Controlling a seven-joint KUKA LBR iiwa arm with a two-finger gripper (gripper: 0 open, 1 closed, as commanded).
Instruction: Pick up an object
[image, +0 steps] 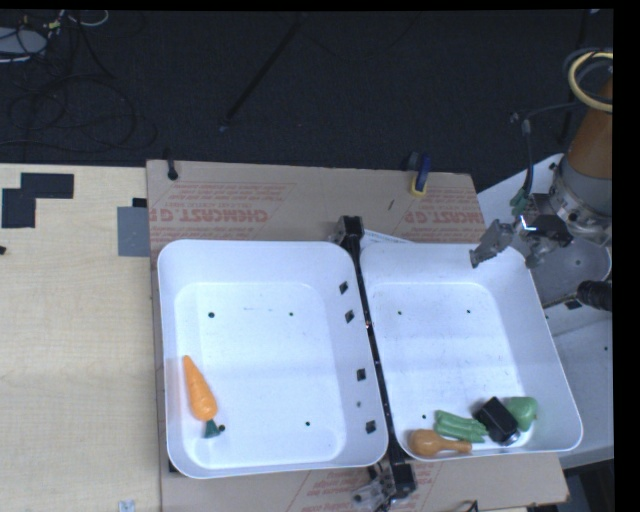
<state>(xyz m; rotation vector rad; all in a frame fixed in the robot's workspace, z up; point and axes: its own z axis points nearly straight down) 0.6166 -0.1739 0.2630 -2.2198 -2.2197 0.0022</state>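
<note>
An orange toy carrot (198, 390) with a small green top lies at the near left of the left bin (250, 265). In the near right corner of the right bin (450, 300) sit a green bean-like piece (458, 426), a black block (497, 420), a green rounded piece (521, 408) and an orange-brown gourd (437, 443), all bunched together. My gripper (513, 243) hangs over the far right corner of the right bin, well away from those pieces. It is open, with nothing between its fingers.
The two bins meet at a black clamp strip (362, 340) down the middle. They rest on a cardboard sheet (300, 205) held by a blue-yellow clip (420, 180). The grey arm with its orange band (590, 140) stands at the right.
</note>
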